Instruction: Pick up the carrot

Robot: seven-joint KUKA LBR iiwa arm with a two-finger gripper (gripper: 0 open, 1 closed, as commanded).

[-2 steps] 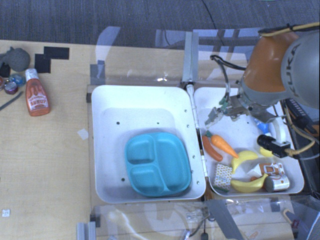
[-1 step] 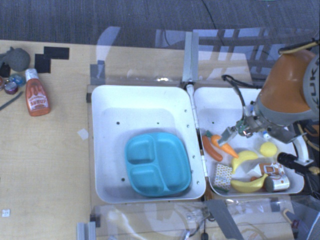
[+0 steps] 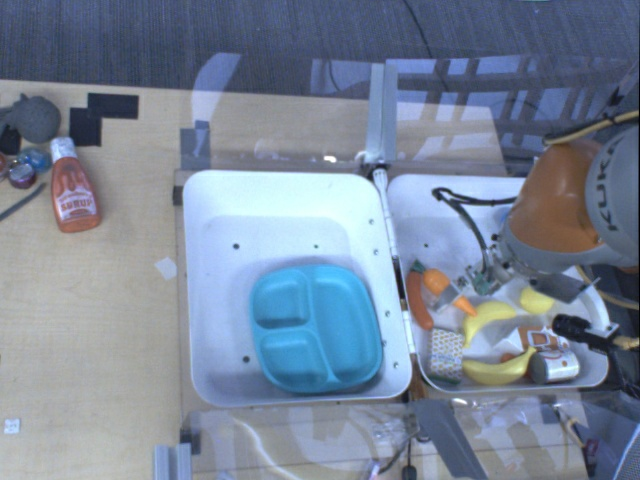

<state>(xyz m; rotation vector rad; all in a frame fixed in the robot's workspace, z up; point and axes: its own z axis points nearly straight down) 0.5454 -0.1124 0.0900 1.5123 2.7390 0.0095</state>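
The carrot [image 3: 418, 302] is a slim orange-red piece with a green tip. It lies lengthwise against the left wall of the right bin [image 3: 432, 213]. My gripper [image 3: 484, 278] hangs low over the middle of that bin, under the orange band of the arm [image 3: 558, 206]. It sits to the right of the carrot, with a small orange piece [image 3: 438, 282] between them. Nothing shows between it and the carrot that links the two.
Two bananas [image 3: 494, 318] [image 3: 497, 370], a yellow piece [image 3: 537, 300], a patterned packet [image 3: 446, 354] and a small can [image 3: 555, 367] crowd the right bin's front. A blue divided plate [image 3: 315, 328] lies in the left bin [image 3: 215, 268]. A ketchup bottle [image 3: 75, 196] lies on the bench far left.
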